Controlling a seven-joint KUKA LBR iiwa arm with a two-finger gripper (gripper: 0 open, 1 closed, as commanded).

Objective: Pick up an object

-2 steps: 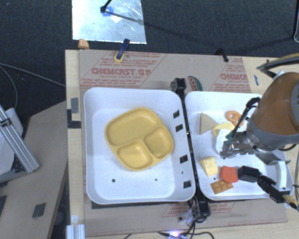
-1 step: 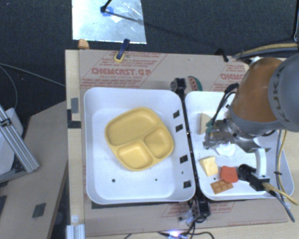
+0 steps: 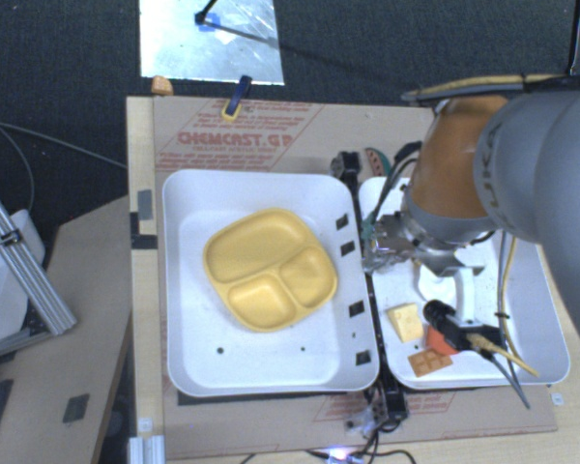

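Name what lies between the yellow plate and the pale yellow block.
Camera view: between yellow plate and pale yellow block lie only bare left bin floor and the bins' meeting rims with black clips.

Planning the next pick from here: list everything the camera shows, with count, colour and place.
bins: two, white, side by side on the bench
divided plate: one, yellow, middle of the left bin
block: one, pale yellow, right bin, near its left wall
waffle-like piece: one, orange-brown, right bin, just below the block
cardboard sheet: one, tan with red print, under the bins
foil sheet: one, silver, beyond the bench
peg: one, blue and yellow, far edge of the cardboard
arm: one, grey with orange band, over the right bin
tool: one, metal, by the right bin's left wall
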